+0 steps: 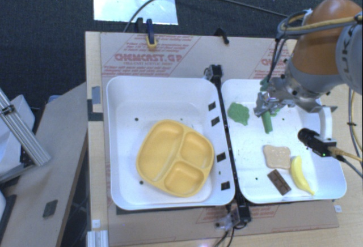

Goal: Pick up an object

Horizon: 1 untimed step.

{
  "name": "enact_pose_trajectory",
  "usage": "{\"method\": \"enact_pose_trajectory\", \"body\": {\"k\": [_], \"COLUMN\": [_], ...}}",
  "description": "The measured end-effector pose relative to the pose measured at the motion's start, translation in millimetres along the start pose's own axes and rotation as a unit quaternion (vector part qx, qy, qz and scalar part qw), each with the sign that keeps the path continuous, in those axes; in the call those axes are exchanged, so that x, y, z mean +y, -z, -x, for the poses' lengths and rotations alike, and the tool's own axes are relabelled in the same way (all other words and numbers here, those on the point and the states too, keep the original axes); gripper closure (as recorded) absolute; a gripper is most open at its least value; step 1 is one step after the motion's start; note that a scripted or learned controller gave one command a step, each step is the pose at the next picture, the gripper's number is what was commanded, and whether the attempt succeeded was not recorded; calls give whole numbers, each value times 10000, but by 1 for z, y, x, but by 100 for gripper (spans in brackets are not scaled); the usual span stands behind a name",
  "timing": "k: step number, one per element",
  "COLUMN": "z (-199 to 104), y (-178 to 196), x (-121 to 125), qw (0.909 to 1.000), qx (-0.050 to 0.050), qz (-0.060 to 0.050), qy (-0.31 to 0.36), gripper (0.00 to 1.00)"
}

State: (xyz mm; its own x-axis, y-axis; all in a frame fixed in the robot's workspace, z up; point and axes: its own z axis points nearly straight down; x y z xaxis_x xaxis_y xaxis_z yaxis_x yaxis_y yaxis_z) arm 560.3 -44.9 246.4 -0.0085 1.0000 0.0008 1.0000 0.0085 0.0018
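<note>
From my seat I see 2 white bins side by side: the left bin (122, 110) at frame centre and the right bin (332, 186) toward the right edge. The grey arm with its orange band (323, 42) comes in from the upper right. A yellow divided plate (174, 157) with 3 compartments lies in the left bin. The gripper (266, 109) hangs over the upper part of the right bin, a green stick-shaped piece (266, 123) between its closed fingers. Just left lies a green leafy toy (239, 113). Lower right sit a toast slice (277, 156), a banana (300, 175) and a brown bar (278, 182).
</note>
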Motion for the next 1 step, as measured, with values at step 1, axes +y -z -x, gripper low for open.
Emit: {"method": "enact_pose_trajectory", "body": {"k": [1], "z": [-45], "y": [4], "x": [21], "qw": [10000], "qx": [2], "qz": [10], "qy": [1], "gripper": [100]}}
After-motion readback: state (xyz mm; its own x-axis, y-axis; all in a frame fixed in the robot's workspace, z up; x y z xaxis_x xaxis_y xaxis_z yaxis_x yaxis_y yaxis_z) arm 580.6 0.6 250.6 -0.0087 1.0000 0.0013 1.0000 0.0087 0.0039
